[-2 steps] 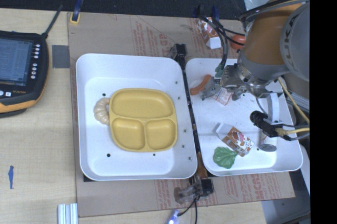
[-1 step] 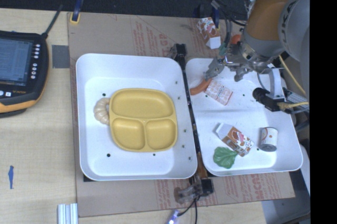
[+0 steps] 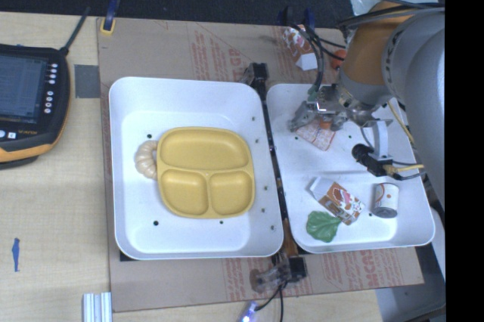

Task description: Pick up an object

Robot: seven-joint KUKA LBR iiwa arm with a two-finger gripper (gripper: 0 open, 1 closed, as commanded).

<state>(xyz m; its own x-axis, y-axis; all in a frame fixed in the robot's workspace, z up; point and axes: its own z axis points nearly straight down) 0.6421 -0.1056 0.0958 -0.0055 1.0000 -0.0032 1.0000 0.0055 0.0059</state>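
Packet under hand, right bin

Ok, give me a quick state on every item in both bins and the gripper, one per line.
gripper: low in right bin, over a small packet
yellow divided tray: flat, upright, in left bin
beige item: tucked against tray's left edge
carton: lying flat
green piece: lying beside carton
small can: on its side

No legible text; faint red print on cardboard sheet under bins too blurred to read.
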